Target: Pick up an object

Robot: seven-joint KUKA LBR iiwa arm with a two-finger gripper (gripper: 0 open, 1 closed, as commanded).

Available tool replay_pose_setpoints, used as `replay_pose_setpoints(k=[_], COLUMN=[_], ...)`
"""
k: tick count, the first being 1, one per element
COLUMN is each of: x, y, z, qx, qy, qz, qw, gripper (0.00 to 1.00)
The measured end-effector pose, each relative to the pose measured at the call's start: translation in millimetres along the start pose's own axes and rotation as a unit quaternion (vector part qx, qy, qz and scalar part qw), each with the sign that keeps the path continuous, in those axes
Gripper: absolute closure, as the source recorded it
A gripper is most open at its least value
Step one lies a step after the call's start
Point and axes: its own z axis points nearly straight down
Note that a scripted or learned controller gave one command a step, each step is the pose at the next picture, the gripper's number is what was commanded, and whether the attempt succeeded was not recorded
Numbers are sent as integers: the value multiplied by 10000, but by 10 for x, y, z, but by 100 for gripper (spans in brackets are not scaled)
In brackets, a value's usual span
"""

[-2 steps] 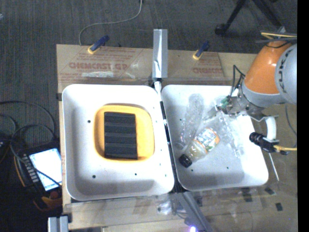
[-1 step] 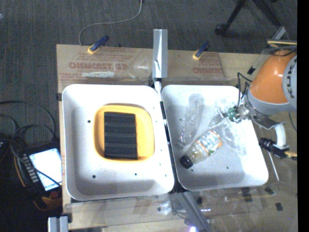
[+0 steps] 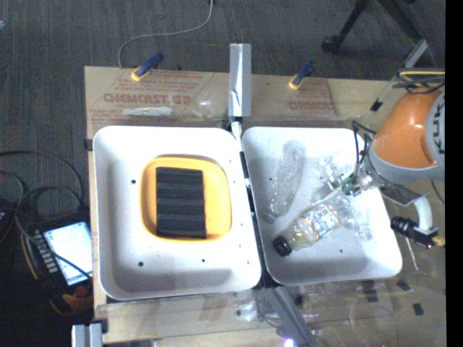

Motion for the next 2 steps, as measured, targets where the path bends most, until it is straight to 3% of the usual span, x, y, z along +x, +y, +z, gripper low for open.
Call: replay_pose_setpoints(k=[1,2], x=[-565,-569], y=[1011,1012], z=[337,246], qx=[334,351], qy=[321,314], qz=[-561,-561], qw=[9973,9973], gripper=[0,100])
